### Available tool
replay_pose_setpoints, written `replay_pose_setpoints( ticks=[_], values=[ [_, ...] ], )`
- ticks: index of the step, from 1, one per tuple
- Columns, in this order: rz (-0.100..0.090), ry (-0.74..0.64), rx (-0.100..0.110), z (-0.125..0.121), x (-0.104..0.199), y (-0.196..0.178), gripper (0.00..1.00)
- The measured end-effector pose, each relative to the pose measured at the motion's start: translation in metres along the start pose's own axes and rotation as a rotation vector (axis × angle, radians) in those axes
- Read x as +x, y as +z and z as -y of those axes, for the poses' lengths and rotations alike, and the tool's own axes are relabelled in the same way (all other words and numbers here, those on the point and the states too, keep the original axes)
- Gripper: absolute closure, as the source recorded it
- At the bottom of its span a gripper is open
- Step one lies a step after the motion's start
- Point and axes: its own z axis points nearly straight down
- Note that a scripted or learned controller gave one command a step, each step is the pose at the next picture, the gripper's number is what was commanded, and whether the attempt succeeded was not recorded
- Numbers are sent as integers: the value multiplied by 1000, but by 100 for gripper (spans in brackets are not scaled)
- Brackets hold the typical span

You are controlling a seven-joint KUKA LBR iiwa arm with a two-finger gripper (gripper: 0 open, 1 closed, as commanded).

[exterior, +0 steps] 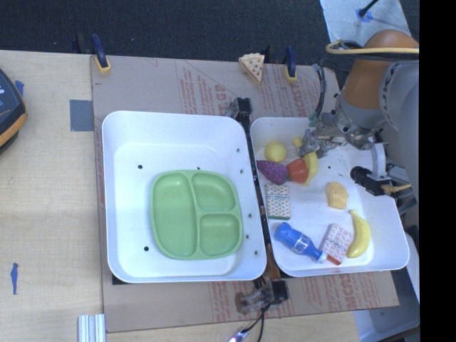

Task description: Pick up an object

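The arm (377, 77) is leaning in from the right over the right-hand bin (388, 251), with its gripper (313, 142) hanging down at the bin's upper left part, right above the cluster of small toy foods there. That is probably where it is going for a pick: a yellow lemon (276, 151), a purple piece (271, 171) and a red and yellow pepper (302, 168) are lying close together, touching or nearly so, which could be making a clean grab awkward. From where I am standing I cannot tell whether the jaws are spread or pressed together, and I am seeing nothing clearly pinched between them. Further down the same bin, a small patterned packet (278, 201), a blue bottle (295, 240), a red and white box (335, 243), a banana (359, 235) and a pale yellow lump (337, 194) are sitting more apart, likely just scattered as loose pick targets. The left bin (121, 191) is holding a green divided plate (195, 214), lying flat in the middle. A cheese wedge (251, 67) is resting outside both bins on the tabletop (43, 212), near the far edge. The pick itself is not yet looking done.
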Motion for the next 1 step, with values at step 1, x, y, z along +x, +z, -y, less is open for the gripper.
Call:
replay_pose_setpoints(
  ticks=[1],
  values=[
    [-1, 3, -6, 48, 66, -90, 100]
  ],
)
